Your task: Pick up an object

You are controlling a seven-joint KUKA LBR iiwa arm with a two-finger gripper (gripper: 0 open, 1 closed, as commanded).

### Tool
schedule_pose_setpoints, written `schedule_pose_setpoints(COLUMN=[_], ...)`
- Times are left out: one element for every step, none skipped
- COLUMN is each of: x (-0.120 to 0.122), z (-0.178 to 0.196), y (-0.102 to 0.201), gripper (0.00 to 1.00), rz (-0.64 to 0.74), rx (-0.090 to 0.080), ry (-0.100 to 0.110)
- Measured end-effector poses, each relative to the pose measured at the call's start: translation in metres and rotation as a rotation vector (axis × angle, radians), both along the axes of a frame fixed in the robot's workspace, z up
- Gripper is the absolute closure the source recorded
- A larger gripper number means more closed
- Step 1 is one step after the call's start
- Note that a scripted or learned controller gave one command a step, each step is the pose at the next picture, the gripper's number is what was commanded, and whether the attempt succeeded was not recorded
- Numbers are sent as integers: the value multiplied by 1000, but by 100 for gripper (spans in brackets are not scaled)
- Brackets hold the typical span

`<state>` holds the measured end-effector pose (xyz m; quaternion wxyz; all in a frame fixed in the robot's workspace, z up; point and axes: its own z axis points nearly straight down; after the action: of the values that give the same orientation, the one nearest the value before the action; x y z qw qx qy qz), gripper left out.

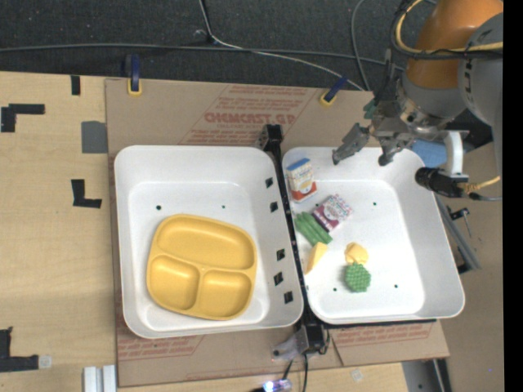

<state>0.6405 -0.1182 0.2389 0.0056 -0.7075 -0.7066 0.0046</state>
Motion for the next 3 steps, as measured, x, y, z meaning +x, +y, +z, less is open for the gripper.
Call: schedule_pose_setpoints(x=[2, 0, -7], z=[8, -56, -101], y=[0, -4, -6], gripper=[0, 0, 0], rz=[3, 2, 2], rx=[-1, -2, -3], ry=[-13, -7, -8])
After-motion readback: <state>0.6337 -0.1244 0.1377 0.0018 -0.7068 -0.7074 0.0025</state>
